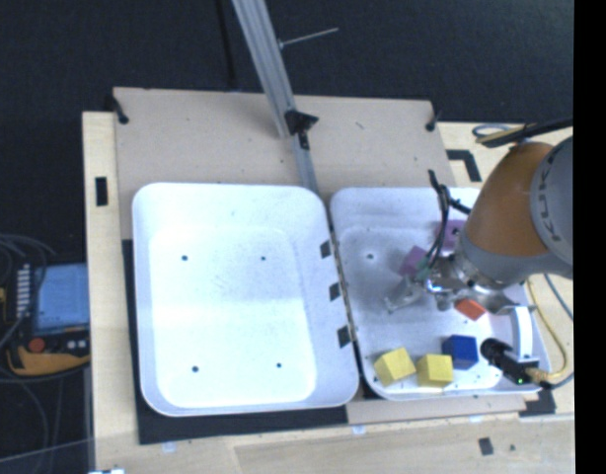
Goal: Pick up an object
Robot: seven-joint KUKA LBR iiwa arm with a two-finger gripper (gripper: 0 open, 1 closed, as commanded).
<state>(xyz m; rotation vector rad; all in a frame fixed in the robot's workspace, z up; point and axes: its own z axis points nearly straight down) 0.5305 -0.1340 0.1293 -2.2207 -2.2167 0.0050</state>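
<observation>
Purple block (414, 259) beside claw (418, 294), yellow blocks (413, 366) nearby.

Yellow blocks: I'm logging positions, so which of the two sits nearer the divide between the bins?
The left yellow block, closest to the left bin; the other yellow block lies beside the blue block.

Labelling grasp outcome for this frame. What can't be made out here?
- Two-finger gripper: too small and blurred in the camera view to tell its finger state or contents.
- Purple block: partly covered by the gripper and cables.
- Orange-red block: partly hidden under the grey arm.
</observation>
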